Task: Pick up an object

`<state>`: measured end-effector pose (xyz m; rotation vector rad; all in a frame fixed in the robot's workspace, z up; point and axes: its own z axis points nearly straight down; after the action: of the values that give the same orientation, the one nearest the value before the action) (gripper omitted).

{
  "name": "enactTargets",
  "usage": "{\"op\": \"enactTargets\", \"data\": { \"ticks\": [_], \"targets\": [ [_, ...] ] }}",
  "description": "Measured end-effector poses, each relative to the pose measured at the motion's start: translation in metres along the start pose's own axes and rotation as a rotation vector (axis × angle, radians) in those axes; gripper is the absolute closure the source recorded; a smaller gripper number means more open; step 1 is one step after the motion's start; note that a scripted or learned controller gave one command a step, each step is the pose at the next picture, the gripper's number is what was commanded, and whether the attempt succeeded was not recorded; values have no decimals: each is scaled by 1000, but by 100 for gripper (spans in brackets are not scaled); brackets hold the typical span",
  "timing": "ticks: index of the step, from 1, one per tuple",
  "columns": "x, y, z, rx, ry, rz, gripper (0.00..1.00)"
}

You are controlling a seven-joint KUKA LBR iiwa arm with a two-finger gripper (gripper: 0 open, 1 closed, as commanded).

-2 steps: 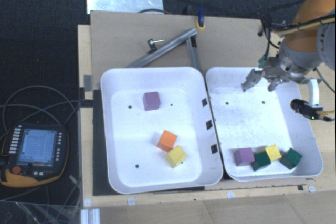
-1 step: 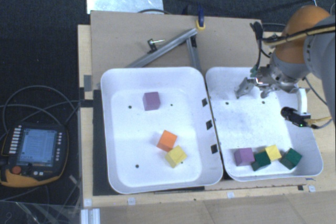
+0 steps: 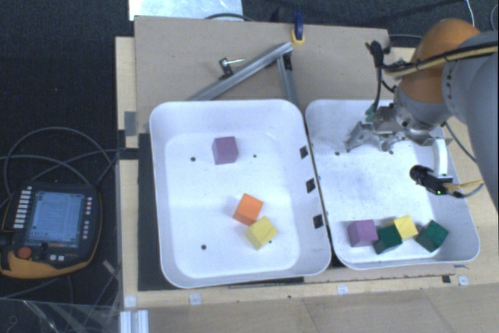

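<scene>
I see the grey metal two-finger gripper (image 3: 374, 135) over the upper part of the right white bin (image 3: 343, 168), above bare floor; whether its fingers are apart or together I cannot tell. Along that bin's lower edge sit a purple cube (image 3: 362, 232), a dark green cube (image 3: 387, 238), a yellow cube (image 3: 405, 227) and another green cube (image 3: 432, 235), well apart from the gripper.

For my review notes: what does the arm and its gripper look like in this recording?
The arm is grey, rounded metal with an orange band above the wrist. Dark cables run along it from the right. The gripper is a pale grey metal piece with thin prongs. A small black part hangs below the wrist.
</scene>
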<state>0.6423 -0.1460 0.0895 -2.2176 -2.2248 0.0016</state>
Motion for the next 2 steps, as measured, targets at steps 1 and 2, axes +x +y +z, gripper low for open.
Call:
{"op": "enactTargets", "data": {
  "ticks": [1, 2],
  "targets": [
    [0, 2, -13, -5, -1, -2, 100],
    [1, 5, -58, -8, -1, -2, 100]
  ]
}}
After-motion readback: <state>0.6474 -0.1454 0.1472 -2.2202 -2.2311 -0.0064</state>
